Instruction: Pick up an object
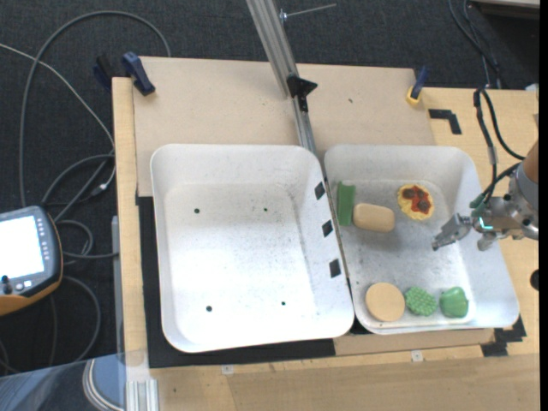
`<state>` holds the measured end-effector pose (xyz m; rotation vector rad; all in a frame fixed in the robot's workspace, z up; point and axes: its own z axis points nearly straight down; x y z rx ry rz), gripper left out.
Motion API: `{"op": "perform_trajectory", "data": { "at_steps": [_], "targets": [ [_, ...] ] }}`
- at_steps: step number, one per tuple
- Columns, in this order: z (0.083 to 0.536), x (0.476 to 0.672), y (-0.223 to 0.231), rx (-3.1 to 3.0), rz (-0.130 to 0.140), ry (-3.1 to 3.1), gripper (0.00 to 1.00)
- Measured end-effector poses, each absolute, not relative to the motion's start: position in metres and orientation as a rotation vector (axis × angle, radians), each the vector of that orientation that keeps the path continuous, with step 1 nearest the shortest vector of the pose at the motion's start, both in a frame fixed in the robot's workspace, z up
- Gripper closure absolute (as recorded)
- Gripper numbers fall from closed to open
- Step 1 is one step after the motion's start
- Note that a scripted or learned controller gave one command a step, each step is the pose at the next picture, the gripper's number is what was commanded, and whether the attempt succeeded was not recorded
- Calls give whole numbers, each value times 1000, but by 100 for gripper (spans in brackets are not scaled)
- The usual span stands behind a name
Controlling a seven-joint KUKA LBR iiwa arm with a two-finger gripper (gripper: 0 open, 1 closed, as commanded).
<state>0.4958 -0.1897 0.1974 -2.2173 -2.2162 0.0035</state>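
The pincer [462, 228] hangs over the right side of the right bin [479, 272], its fingers spread and pinching nothing. The things to pick all lie in this bin: a green block [345, 204] against the left wall, a tan loaf [374, 217] touching it, a small pizza-like disc [415, 201] further right, and along the near edge a tan round [385, 301], a knobbly green piece [419, 301] and a smooth green lump [455, 302]. The pizza disc looks the easiest target, lying apart from its neighbours. To do it well, centre the fingers over it, descend straight, and close only once they straddle it.
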Motion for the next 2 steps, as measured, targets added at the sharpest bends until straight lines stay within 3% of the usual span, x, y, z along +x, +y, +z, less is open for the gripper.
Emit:
{"op": "perform_trajectory", "data": {
  "at_steps": [1,2],
  "targets": [
    [200,497,-190,-2219,-1,-2220,0],
    [140,490,-194,-2217,5,-2214,0]
  ]
}}
